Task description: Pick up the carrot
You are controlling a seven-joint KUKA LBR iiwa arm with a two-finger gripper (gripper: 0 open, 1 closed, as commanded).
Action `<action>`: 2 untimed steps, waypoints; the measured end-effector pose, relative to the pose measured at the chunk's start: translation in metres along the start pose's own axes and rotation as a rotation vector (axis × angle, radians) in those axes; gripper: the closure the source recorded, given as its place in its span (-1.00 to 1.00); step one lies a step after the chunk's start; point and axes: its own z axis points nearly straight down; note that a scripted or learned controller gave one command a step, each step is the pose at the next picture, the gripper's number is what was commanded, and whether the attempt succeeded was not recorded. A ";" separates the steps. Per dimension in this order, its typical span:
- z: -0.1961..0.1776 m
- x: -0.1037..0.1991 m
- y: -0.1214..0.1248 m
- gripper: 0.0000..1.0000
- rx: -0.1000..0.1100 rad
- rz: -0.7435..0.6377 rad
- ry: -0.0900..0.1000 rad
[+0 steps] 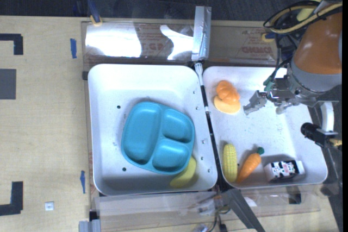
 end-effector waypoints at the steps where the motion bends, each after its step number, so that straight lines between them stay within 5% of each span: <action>1: 0.059 -0.032 -0.075 -1.00 0.004 -0.098 0.000; 2: 0.114 0.010 -0.071 -1.00 -0.008 -0.262 -0.004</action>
